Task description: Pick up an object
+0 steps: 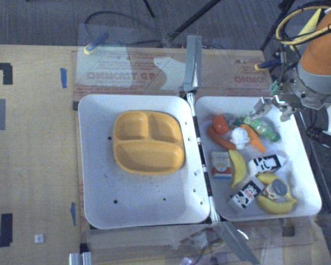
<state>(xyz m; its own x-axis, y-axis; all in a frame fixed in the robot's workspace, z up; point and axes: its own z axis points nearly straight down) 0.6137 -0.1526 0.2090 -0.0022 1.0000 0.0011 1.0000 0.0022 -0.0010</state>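
Observation:
The right bin (310, 173) holds several toy foods. Among them are a red tomato (221, 123), a white garlic bulb (240, 136), an orange carrot (256, 140) and a green bottle (263, 128). Nearer the front lie two bananas (238, 168) (276, 204), two black-and-white cartons (265, 163) (246, 194) and a small red-edged box (221, 164). My gripper (272, 110) hangs over the bin's far right corner, just beyond the green bottle. Its fingers (260, 108) are spread open with nothing between them.
The left bin (143, 206) carries a yellow divided plate (149, 142). A metal divider (191, 70) rises behind the seam between the bins. Cables and the arm's orange band (320, 51) crowd the upper right.

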